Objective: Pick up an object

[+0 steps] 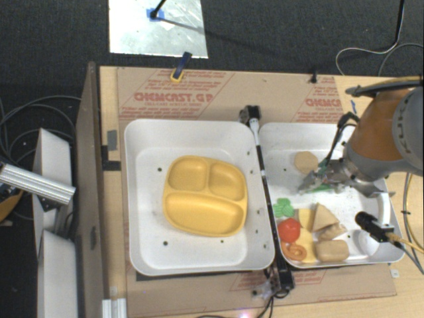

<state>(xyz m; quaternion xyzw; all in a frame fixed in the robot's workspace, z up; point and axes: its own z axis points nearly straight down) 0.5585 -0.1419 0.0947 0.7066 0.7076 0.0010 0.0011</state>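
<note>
The gripper [317, 179] is low in the middle of the right bin [278, 138], just below a round tan cookie-like piece [305, 161]; whether it grips anything cannot be told. Toy food crowds that bin's near edge: green leaf [283, 208], red tomato [289, 230], tan wedge [326, 218] and bread roll [332, 250]. A yellow divided plate [204, 196] lies mid left bin [146, 138].
</note>
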